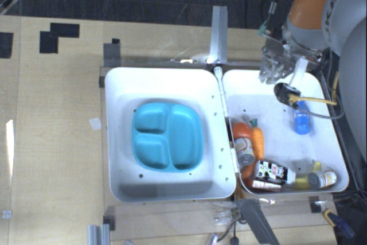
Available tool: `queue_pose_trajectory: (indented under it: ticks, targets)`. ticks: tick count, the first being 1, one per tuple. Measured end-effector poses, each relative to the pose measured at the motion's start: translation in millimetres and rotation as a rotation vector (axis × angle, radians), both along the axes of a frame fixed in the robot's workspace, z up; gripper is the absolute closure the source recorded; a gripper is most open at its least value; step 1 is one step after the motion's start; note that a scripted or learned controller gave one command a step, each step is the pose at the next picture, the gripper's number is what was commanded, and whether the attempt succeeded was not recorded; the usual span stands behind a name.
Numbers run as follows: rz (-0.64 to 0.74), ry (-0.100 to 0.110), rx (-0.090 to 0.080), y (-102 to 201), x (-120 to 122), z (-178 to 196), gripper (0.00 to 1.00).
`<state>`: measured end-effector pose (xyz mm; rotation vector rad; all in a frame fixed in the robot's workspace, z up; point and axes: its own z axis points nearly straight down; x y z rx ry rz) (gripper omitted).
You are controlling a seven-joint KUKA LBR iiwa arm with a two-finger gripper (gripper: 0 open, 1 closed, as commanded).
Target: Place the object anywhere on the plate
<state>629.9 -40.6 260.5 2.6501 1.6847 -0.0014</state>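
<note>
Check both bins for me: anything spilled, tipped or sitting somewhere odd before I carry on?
Nothing spilled or broken. The blue plate lies flat in the left bin with nothing on it. In the right bin, the carrot, a box and a small bottle crowd the near edge, lying on their sides. A blue object sits apart.

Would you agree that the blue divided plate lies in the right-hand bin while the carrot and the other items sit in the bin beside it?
Not quite: the camera view shows the blue divided plate in the left-hand bin; the carrot and the other items sit in the right-hand bin.
</note>
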Motion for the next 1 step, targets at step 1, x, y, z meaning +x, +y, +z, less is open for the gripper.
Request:
queue_pose_trajectory:
  ticks: [1]
  targets:
    - [-0.338, 0.002, -0.001, 22.7, -56.0, 14.4, 1.0]
